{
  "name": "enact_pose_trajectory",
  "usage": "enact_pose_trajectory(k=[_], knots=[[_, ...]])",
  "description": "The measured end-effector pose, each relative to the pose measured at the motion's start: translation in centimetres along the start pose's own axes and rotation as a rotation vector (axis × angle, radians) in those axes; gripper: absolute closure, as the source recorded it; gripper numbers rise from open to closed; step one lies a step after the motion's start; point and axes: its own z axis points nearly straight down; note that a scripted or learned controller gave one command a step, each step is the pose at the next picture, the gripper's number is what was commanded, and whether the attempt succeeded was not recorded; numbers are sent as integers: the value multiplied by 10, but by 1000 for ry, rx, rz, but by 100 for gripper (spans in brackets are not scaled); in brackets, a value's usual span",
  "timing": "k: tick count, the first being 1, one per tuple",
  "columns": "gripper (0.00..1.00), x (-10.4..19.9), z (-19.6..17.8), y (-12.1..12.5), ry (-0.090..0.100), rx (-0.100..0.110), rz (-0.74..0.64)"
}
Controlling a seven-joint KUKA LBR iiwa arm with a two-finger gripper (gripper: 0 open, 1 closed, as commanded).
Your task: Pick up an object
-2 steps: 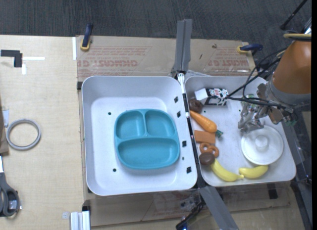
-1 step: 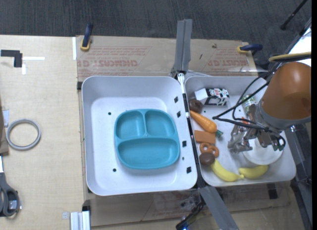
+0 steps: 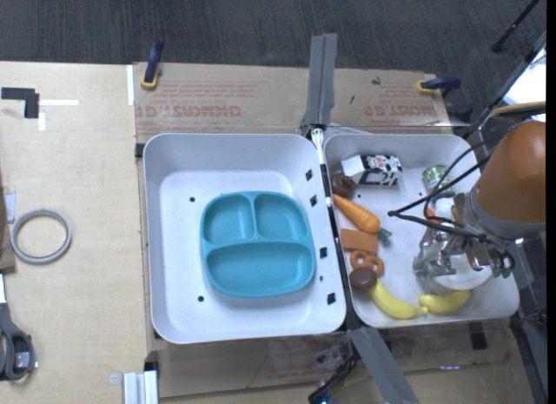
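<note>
- Gripper (image 3: 445, 259) low in right bin (image 3: 408, 146), above banana (image 3: 408, 304)
- Fingers: can't tell if spread or pinching
- Carrot (image 3: 358, 214) near bin's left wall
- Blue plate (image 3: 258, 244) in left bin (image 3: 165, 246)

Arm reaches in from the right, orange band (image 3: 514, 176) above the wrist, gripper (image 3: 439, 259) pointed down low inside the right-hand bin (image 3: 408, 137), cables trailing across it toward the left.

A robotics lab: clamped cardboard (image 3: 261, 98) on a bench (image 3: 69, 176), two white bins (image 3: 165, 220), cabled arm (image 3: 512, 176).
</note>
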Motion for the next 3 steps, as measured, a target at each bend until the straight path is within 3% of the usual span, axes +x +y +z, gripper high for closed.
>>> enact_pose_trajectory(k=[1, 2, 3], knots=[[100, -20, 0, -49, -2, 0, -254], [0, -20, 0, -48, -2, -1, -254], [0, -52, 0, 56, -1, -1, -183]])
